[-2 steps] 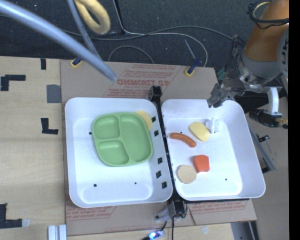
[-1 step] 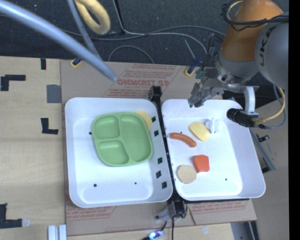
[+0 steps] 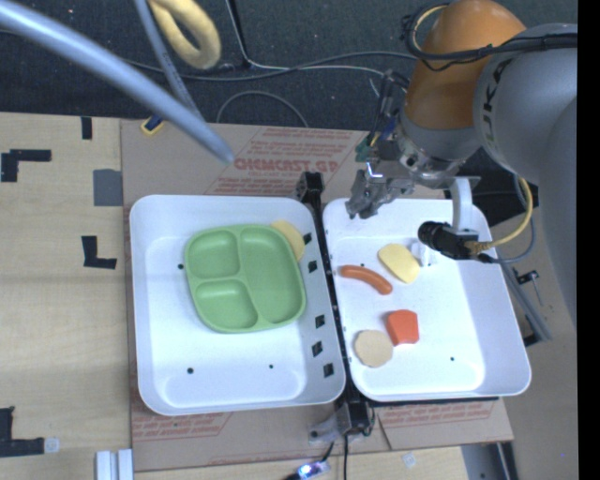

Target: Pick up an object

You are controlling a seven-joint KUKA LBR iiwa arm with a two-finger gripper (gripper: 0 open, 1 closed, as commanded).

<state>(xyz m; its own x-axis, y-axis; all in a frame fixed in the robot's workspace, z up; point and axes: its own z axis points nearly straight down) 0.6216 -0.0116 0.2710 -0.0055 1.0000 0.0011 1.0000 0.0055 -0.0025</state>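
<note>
The right bin (image 3: 469, 375) holds a red sausage (image 3: 366, 277), a yellow wedge (image 3: 399, 262), an orange-red block (image 3: 403, 327) and a tan round disc (image 3: 373, 349). My gripper (image 3: 361, 206) hangs over the far left corner of that bin, above and behind the sausage, with nothing seen between its fingers. A green divided plate (image 3: 246, 278) lies in the left bin (image 3: 169, 375), and a pale yellow piece (image 3: 292, 238) peeks out at the plate's far right edge.
A black divider with clips (image 3: 319, 281) runs between the two bins. Cardboard (image 3: 281, 159) lies under both bins. A grey tube (image 3: 112, 75) and a yellow loop (image 3: 187, 28) cross the upper left, well above the bench.
</note>
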